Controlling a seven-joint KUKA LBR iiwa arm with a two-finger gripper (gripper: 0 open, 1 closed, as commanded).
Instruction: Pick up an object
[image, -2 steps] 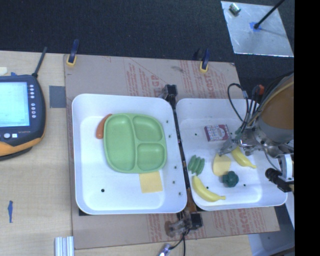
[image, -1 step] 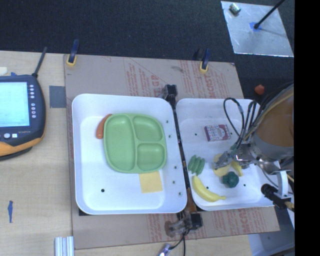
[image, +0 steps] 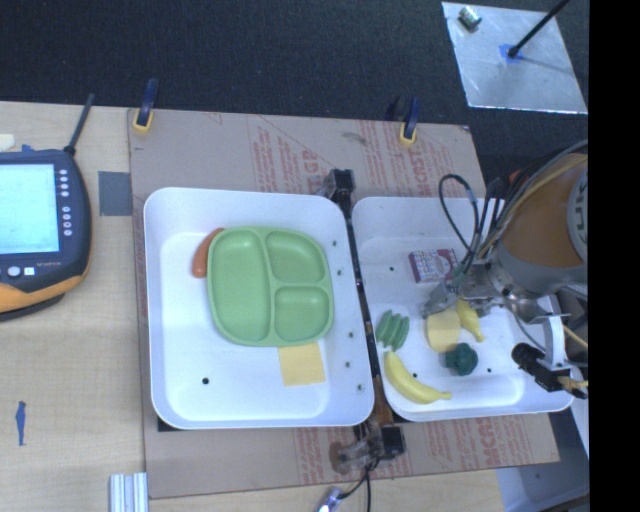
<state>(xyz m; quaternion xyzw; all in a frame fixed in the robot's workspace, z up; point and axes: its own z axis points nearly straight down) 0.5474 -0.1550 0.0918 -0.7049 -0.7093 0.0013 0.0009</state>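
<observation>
I see brown cardboard (image: 300, 150) with unreadable red print under both bins; gripper (image: 462, 300) grip: can't tell.

A teach pendant (image: 35, 232) lies on the bench at far left, two blue-and-yellow clamps (image: 145, 108) (image: 408, 120) pin the cardboard sheet (image: 290, 150), grey tape (image: 115, 193) beside it.

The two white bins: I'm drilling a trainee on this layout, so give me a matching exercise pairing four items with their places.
Items:
1 green divided plate
2 banana
3 yellow square slice
4 handheld screen pendant

Places:
A right bin, near its front edge
B on the bench, left of both bins
C left bin, middle
D left bin, just in front of the plate

Pairs: 1-C, 2-A, 3-D, 4-B
</observation>
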